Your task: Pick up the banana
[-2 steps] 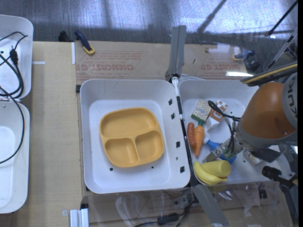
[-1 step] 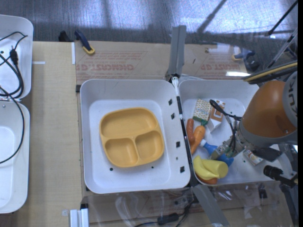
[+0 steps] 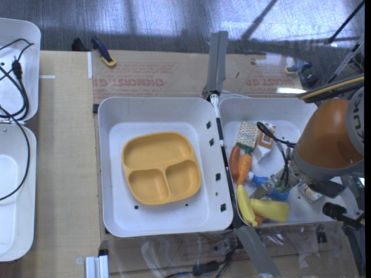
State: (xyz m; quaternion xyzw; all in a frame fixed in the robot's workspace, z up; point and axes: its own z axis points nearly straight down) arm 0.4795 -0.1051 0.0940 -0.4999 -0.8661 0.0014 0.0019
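The banana (image 3: 244, 204) lies in the right bin (image 3: 301, 106), along its left wall near the front corner, curving from the carrots down to the bin's front edge. A thick yellow toy (image 3: 272, 210) rests against its right side. My gripper (image 3: 281, 181) hangs low over the bin's middle, just right of and behind the banana, above a blue item (image 3: 264, 183). The grey arm with its orange band (image 3: 327, 138) covers the bin's right part. Nothing can be seen held.
An orange carrot (image 3: 244, 165) and a darker one (image 3: 233, 157) lie behind the banana, with a small printed box (image 3: 248, 134) further back. The left bin (image 3: 110, 155) holds a yellow divided plate (image 3: 161, 168). A grey divider post (image 3: 218, 57) stands between the bins.
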